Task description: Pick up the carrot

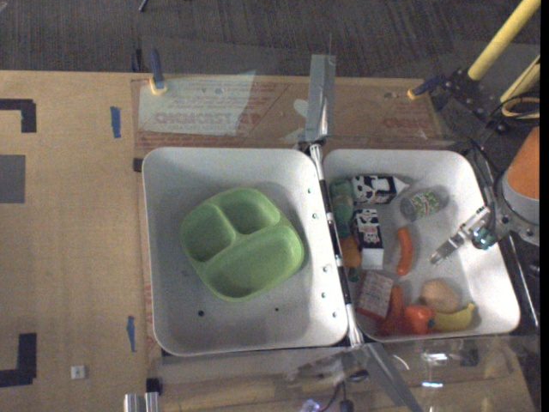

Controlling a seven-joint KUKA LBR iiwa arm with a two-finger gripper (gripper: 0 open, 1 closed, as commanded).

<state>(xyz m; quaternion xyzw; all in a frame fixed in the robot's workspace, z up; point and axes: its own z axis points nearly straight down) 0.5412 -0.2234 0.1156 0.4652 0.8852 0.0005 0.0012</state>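
Two shallow white bins sit side by side on the desk. The left bin holds one thing, a green plate with three compartments, lying flat near the bin's middle. The right bin holds the rest. The one carrot, a short orange piece, lies roughly upright in the view near the middle of this bin, on bare white floor, apart from its neighbours. To its left are two black-and-white cow-patterned cartons: one milk carton lies near the far wall, and a second carton lies just left of the carrot. One green bottle and one small orange item lie along the bin's left wall. One grey can lies on its side above and to the right of the carrot. Along the near wall are one flat packet, one red piece beside it, one red pepper-like item, one pale round potato and one banana, these last three touching or nearly so. The gripper reaches in from the right, over the right part of the right bin, to the right of the carrot and apart from it. Its fingers are small and blurred, and I cannot tell whether they are spread or pressed together; nothing shows between them.
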